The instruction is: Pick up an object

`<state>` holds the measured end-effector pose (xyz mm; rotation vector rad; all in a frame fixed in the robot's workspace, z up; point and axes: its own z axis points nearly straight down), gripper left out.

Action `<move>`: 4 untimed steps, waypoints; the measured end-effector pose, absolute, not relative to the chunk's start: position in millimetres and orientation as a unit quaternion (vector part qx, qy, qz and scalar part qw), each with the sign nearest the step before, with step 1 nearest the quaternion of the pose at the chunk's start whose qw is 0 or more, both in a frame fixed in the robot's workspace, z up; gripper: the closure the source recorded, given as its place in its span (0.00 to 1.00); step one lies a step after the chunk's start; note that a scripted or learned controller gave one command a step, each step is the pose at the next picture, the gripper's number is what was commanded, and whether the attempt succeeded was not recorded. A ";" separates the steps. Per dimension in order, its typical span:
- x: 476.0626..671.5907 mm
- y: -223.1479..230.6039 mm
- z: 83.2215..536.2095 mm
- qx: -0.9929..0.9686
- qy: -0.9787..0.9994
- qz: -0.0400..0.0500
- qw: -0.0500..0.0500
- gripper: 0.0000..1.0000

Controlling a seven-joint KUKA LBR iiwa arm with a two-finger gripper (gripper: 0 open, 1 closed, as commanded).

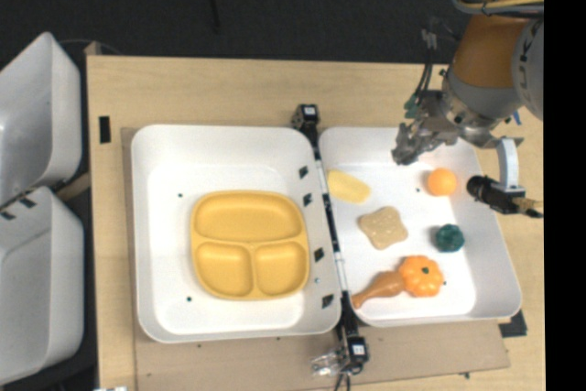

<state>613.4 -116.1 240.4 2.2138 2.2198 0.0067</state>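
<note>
Nearest the camera, the orange pumpkin-shaped toy (421, 276) with its tan stem trailing toward the divider is lying along the front of the right bin (490, 293), and the other pieces are sitting behind it: a tan cracker-like piece (383, 227) near the middle, a dark green ball (449, 237) toward the right wall, a pale yellow lemon-like piece (348, 188) beside the divider, and a small orange ball (441, 182) further back. The gripper (410, 146) is hanging over the rear of this same bin, with the grey and orange arm (490, 41) reaching in from the right. Of all the pieces, the small orange ball is lying closest to it, just forward and to its right; the lemon-like piece is sitting forward and to its left. Nothing is showing under the gripper, and its tip is too dark and small to read. In the left bin (151, 224), a yellow divided tray (249, 243) is resting well apart from the arm.
</note>
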 end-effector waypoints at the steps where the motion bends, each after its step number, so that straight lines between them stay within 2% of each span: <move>1: 614.2 -117.4 261.7 0.706 0.708 0.000 0.001 1.00; 2: 628.5 -66.3 247.1 0.705 0.709 0.000 0.000 1.00; 4: 634.8 30.2 236.0 0.705 0.709 0.000 -0.001 1.00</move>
